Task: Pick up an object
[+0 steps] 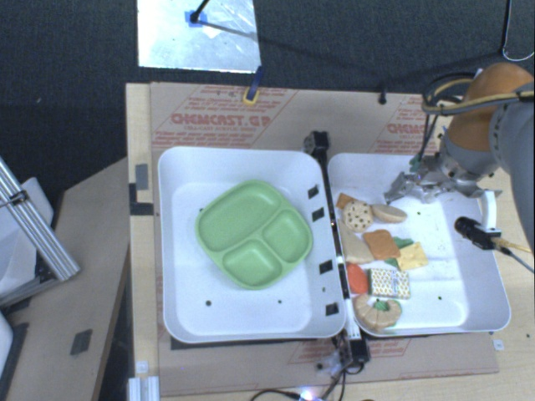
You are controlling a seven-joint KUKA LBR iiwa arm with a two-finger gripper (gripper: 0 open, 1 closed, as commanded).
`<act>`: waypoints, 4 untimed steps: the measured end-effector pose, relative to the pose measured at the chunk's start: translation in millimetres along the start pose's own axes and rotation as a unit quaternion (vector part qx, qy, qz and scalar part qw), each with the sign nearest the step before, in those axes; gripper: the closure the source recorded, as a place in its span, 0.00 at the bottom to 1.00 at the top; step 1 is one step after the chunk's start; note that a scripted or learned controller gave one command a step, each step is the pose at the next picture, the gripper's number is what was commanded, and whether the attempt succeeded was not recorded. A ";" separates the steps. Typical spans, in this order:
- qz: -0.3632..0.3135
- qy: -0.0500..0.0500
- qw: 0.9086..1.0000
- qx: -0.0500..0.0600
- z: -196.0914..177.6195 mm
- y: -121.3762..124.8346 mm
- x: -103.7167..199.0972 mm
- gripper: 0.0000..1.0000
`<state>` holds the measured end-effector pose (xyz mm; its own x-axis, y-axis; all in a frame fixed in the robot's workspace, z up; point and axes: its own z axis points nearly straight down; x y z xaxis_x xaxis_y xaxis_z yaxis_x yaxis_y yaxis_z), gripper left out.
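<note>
Gripper (401, 188) hovers low in the right bin (468, 307); grip state unclear. Beside it lie a cookie (358, 216), toast (382, 243) and other play food. Left bin (180, 307) holds a green divided plate (253, 233).

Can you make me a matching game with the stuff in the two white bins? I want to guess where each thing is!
Things:
1. green plate
2. spotted cookie
3. gripper
4. round toy food

Places:
A. near corner of the right bin
B. middle of the left bin
C. over the far part of the right bin
D. right bin, beside the divider

Pairs: 1-B, 2-D, 3-C, 4-A
</note>
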<state>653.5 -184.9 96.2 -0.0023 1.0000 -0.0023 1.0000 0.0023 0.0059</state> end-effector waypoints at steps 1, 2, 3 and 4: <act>-0.001 0.000 1.000 0.001 10.0 1.0 0.4 0.00; -0.002 0.000 1.000 0.000 1.7 2.1 0.2 1.00; 0.001 0.001 1.000 0.003 -48.0 -5.6 -3.1 1.00; -0.001 0.001 1.000 0.002 -102.5 0.8 -0.5 1.00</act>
<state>653.6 -185.2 198.7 -0.0042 1.0000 0.0001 1.0000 0.0042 0.0012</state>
